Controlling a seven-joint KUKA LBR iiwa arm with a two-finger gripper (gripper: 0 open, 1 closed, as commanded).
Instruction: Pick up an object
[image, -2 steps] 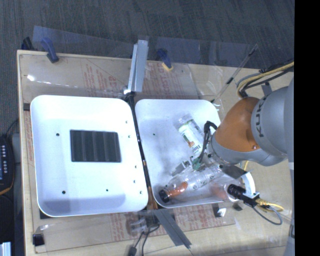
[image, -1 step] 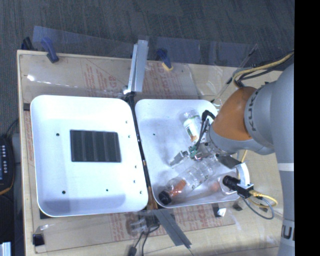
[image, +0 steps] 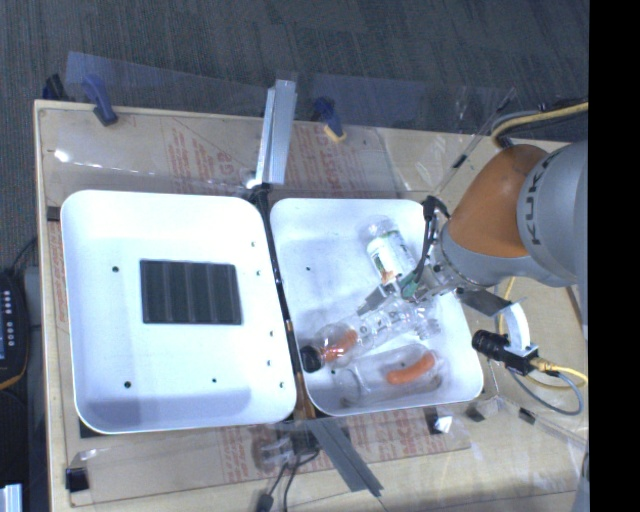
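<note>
The right bin (image: 300, 245) holds several things. A small clear bottle with a green and white label (image: 385, 252) lies toward its far side. Near the front left lies a clear bottle with a black cap (image: 333, 347) and something orange inside. An orange carrot-like piece (image: 411, 373) rests near the front wall. My gripper (image: 397, 306) reaches in from the right and hangs low over the middle of this bin, between the labelled bottle and the orange piece, right by the clear bottle's body.
The left bin (image: 90, 250) holds a dark ribbed rectangular slab (image: 190, 292) at its middle. A metal bar (image: 274, 130) stands behind the gap between the bins. Blue clamps (image: 100, 102) grip the bench's far edge.
</note>
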